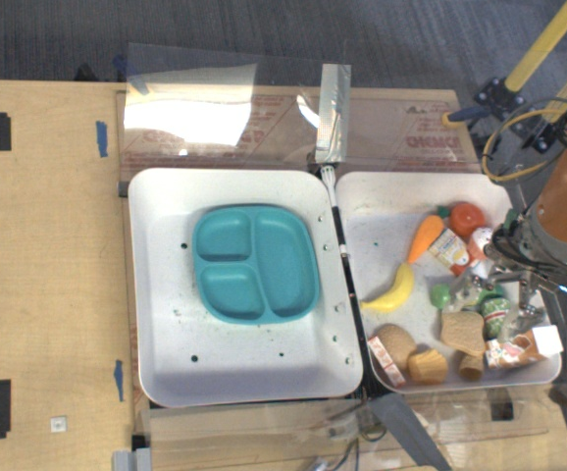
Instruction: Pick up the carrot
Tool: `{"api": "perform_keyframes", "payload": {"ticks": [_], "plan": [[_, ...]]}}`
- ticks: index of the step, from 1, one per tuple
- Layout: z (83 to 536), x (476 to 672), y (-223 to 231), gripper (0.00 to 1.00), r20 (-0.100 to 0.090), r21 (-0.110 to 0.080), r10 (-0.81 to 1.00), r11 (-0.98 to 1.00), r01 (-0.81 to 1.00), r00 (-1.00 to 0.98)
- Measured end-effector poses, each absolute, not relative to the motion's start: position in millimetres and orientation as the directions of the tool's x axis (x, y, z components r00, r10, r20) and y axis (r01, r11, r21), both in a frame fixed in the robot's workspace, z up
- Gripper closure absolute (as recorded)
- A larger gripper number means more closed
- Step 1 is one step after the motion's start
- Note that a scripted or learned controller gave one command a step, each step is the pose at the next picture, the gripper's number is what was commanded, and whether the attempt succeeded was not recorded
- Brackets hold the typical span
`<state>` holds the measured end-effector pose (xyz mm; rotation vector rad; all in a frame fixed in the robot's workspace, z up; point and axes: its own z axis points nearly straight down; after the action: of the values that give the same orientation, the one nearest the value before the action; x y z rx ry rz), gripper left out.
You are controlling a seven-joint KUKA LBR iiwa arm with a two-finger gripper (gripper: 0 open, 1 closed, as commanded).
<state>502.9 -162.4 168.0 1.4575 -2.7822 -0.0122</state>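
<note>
lying tilted in the upper middle of the right bin (362, 263), the carrot (425, 236) sits just left of a red tomato (467, 216) and above a banana (392, 290). the gripper (519, 278) hangs over the bin's cluttered right side, apart from the carrot; its state cannot be told. a teal divided plate (257, 263) rests in the left bin (156, 263).

We see two bins side by side — the divided plate (257, 262) in the left bin (156, 361), the carrot (426, 236) above the banana (392, 291) in the right bin (362, 214).
</note>
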Motion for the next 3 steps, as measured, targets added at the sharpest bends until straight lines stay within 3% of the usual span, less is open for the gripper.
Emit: {"api": "perform_keyframes", "payload": {"ticks": [1, 2, 3], "plan": [[94.8, 594.1, -156.1, 0.0, -0.007, -0.006, -0.681, 0.732, -0.681, -0.732], [88.5, 640.6, -155.2, 0.0, -0.008, -0.007, -0.719, 0.695, -0.719, -0.695], [89.1, 640.6, -99.9, 0.0, -0.005, -0.008, -0.948, 0.32, -0.947, -0.32]]}}
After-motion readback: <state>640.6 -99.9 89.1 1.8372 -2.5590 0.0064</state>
